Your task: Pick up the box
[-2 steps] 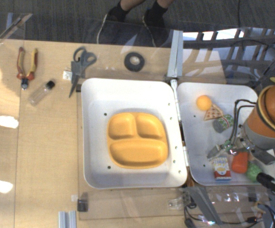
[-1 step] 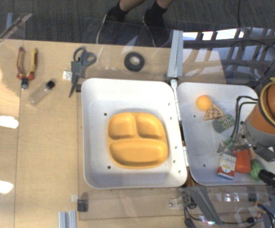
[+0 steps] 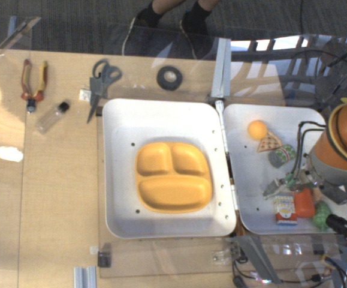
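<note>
bins: 2 | tray: 1 | scissors: 1 | pliers: 1 | tape roll: 1

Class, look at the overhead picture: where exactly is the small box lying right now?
In the camera view the box lies in the right bin, near its front edge, beside a red item and just below the gripper.

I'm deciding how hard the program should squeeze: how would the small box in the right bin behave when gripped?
The box looks like a small printed carton, so probably light and somewhat crushable under a firm squeeze. It lies flat on the bin floor, so it seems unlikely to roll. A red item sits against it and may get nudged.
</note>
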`<action>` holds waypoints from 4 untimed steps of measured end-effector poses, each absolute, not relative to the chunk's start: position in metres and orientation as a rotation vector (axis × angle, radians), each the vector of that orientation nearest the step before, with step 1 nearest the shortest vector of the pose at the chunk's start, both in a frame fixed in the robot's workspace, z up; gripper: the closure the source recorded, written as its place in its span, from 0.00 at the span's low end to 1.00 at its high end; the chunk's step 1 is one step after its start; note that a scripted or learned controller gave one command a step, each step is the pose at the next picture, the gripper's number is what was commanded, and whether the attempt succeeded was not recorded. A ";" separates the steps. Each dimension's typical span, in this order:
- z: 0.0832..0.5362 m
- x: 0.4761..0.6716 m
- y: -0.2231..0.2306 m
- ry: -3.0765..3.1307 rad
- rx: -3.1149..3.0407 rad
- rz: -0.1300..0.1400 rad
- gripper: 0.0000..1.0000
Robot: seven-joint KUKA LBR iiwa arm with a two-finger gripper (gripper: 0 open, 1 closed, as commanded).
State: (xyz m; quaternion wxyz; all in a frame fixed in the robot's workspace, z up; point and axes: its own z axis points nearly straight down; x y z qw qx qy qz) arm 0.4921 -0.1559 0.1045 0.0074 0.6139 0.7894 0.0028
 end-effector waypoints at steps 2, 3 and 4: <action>0.103 0.496 -0.165 2.433 1.944 0.017 1.00; 0.103 0.496 -0.165 2.433 1.945 0.016 0.00; 0.091 0.492 -0.157 2.495 1.880 0.008 0.00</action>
